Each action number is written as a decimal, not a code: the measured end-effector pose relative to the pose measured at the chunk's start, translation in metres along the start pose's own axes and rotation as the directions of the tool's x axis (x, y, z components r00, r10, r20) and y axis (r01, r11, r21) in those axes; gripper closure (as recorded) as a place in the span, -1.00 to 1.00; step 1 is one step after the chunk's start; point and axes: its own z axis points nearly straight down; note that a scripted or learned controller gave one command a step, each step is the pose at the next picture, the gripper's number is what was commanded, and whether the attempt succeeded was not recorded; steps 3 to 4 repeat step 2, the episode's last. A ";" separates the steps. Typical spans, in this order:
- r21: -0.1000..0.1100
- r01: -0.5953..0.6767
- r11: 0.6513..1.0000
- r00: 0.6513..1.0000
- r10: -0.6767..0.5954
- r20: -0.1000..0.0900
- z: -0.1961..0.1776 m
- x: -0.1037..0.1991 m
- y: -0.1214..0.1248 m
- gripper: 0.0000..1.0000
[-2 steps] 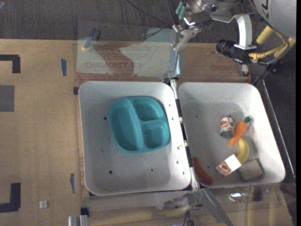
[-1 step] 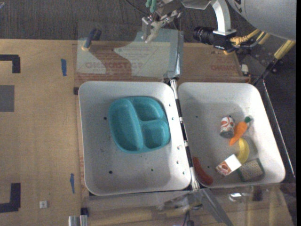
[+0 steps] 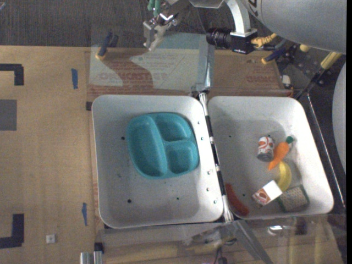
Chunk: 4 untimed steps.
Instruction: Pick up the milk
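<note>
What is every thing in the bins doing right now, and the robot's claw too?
Plate: flat in the left bin, nothing on it.
Milk: on its side in the right bin, not held.
Carrot: lying slanted.
Banana: lying flat.
Sausage: by the left wall.
Can: tipped over.
Claw: up above the bins, holding nothing.

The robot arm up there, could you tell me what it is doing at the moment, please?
The gripper hangs high above the bench, behind the left bin, and holds nothing. The milk, a small red and white carton, lies untouched in the right bin, near its front, beside a banana, a carrot and a sausage. A teal tray sits in the left bin. The pick has not begun.
</note>
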 end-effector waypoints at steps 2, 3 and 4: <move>-0.012 -0.003 1.000 1.000 0.003 0.004 -0.022 -0.002 0.002 1.00; -0.012 -0.003 1.000 1.000 0.003 0.004 -0.022 -0.002 0.002 1.00; -0.012 -0.003 1.000 1.000 0.003 0.004 -0.022 -0.002 0.002 1.00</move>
